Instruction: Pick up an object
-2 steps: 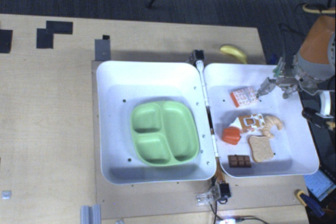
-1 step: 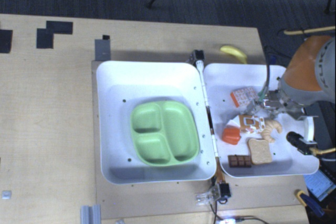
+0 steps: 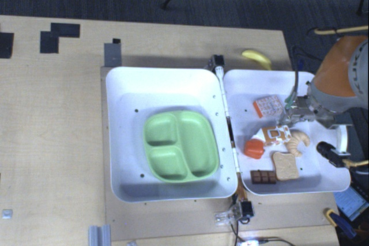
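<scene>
1. I saw a pale wooden bench (image 3: 52, 141) set against a dark carpeted floor, with a yellow banana (image 3: 256, 57) lying on the bench just beyond the far edge of the right bin (image 3: 242, 86).
2. The left bin (image 3: 124, 95) held a green divided plate (image 3: 180, 144) near its middle.
3. The right bin held the loose objects: a small patterned card (image 3: 268, 106) toward the far side, an orange-and-white box (image 3: 276, 135) at the centre, a red-orange piece (image 3: 254, 148) just left of it, a croissant (image 3: 297, 142) just right of it, a slice of toast (image 3: 285, 166) nearer, and a brown chocolate bar (image 3: 263, 177) at the near wall.
4. The arm (image 3: 340, 75) reached in from the right, and its gripper (image 3: 286, 118) hung over the right bin, just above the orange-and-white box and beside the card.
5. I could not tell how wide the pincer stood; nothing showed between its tips.
</scene>
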Tool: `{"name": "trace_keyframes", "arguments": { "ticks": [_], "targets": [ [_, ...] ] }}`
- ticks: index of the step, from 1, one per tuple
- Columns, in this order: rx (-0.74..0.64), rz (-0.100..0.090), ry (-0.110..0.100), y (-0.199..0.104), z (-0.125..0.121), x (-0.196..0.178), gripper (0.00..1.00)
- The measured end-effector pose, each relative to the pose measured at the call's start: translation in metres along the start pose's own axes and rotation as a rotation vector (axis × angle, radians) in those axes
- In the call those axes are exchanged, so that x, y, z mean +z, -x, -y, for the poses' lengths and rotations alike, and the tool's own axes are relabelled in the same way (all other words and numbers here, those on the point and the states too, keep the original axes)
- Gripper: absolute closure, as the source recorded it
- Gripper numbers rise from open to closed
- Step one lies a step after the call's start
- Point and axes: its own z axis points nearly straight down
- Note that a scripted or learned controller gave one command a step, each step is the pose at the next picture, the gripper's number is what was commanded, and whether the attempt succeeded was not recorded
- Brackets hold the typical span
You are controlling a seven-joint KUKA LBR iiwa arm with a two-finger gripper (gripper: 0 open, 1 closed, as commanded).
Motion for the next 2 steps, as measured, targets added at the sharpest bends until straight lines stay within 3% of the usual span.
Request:
{"name": "trace_keyframes", "arguments": {
  "ticks": [1, 2],
  "targets": [
    [-0.002, -0.002, -0.005, -0.0505, -0.0572, -0.0657, 1.0],
    [-0.002, -0.001, -0.007, -0.0495, -0.0564, -0.0648, 0.0]
  ]
}}
